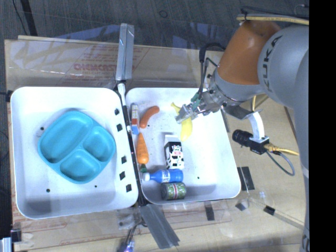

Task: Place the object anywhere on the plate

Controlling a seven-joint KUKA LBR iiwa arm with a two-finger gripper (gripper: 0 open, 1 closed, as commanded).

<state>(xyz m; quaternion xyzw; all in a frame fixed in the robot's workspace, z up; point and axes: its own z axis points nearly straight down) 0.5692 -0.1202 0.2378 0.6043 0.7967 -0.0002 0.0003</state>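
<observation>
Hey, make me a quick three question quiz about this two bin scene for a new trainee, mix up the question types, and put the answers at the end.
1. True or false: the blue plate lies in the same bin as the carrot.
2. Multiple choice: the gripper is right over which item? A) green can B) banana C) cow-print carton
3. Fill in: the blue-capped bottle lies just above the ____ at the right bin's lower edge.

Key
1. False; the plate sits in the left bin.
2. B, the banana.
3. Green can.
</observation>
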